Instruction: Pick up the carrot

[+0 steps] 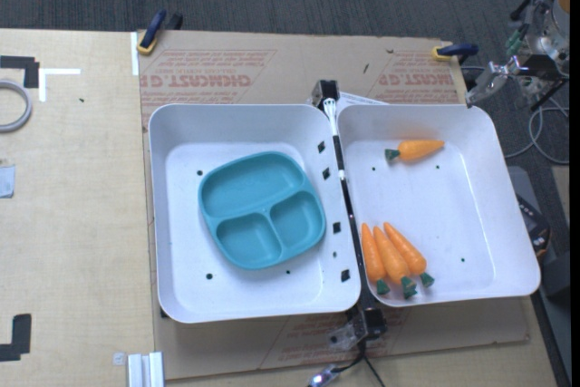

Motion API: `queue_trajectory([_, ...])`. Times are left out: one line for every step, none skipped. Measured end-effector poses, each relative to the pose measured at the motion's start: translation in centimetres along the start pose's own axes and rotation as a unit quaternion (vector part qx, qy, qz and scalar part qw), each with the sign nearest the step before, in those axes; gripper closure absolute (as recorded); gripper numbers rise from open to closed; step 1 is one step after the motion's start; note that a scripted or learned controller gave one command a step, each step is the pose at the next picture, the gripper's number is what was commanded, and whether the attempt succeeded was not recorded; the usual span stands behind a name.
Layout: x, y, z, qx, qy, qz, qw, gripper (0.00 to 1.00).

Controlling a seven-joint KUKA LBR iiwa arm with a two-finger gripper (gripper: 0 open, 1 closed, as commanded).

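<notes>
Cardboard (326,68) lies flat under everything, and the only writing I can make out is red print across its far edge, upside down from where I stand; too garbled to read for certain. On it sit two white bins side by side. In the left bin (172,222) rests a teal divided plate (261,208). In the right bin (485,222) lie the carrots: three bunched carrots (391,256) against the near-left wall, touching one another, and a single carrot (415,149) lying alone toward the far side, well apart from them.

To my eye the pick has not begun. At the far right, outside the bins, is the arm's gripper (494,79); whether it is spread or closed I cannot tell. Next it must swing in over the right bin and come down on a carrot; the lone one looks easiest.
</notes>
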State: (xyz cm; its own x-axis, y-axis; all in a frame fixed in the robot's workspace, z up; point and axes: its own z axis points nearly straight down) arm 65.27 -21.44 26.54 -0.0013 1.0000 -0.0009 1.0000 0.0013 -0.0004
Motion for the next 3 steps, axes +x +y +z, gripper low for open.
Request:
queue_trajectory([4.5,-8.0,10.7,0.0,0.0,0.001,1.0,0.0])
queue_trajectory([9.2,-13.1,10.1,0.0,0.0,0.001,1.0,0.0])
queue_trajectory([11.7,-17.2,15.3,0.0,0.001,0.002,1.0,0.0])
